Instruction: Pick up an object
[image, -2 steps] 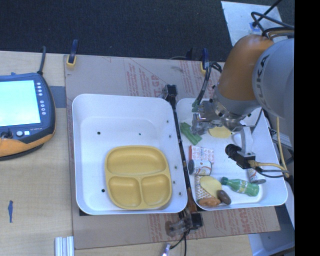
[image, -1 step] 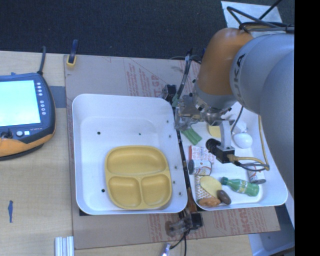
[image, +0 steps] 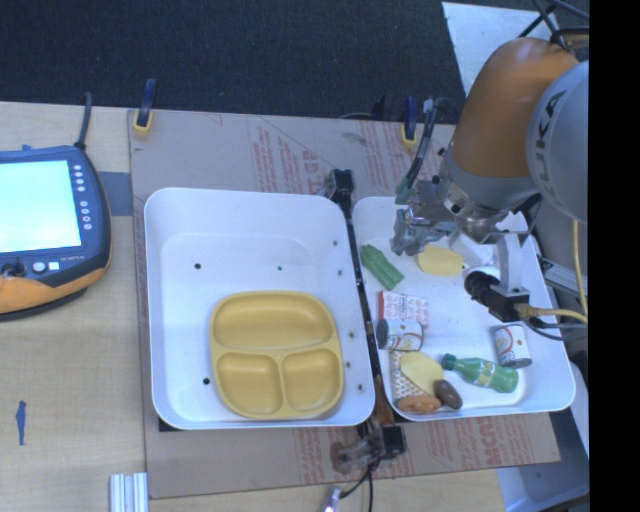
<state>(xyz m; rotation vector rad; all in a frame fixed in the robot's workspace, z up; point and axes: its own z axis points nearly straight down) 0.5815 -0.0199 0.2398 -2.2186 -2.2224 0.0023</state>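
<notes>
My gripper (image: 412, 236) hangs low over the far end of the right bin (image: 556, 392), below the arm's orange band. Just in front of it lies a green flat block (image: 381, 266), and a pale yellow oval piece (image: 440, 262) sits to its right. Nearer the front lie a red-and-white packet (image: 403, 308), a small can (image: 511, 346), a green bottle (image: 483, 373) on its side, a yellow lump (image: 421, 370) and two brown pieces (image: 432, 401). I see nothing held in the gripper.
The left bin (image: 170, 230) holds a yellow divided tray (image: 275, 353). A tablet pendant (image: 45, 220) lies on the bench at far left. A black fitting (image: 490, 288) with cables juts over the right bin. Clamps stand at the cardboard's back edge.
</notes>
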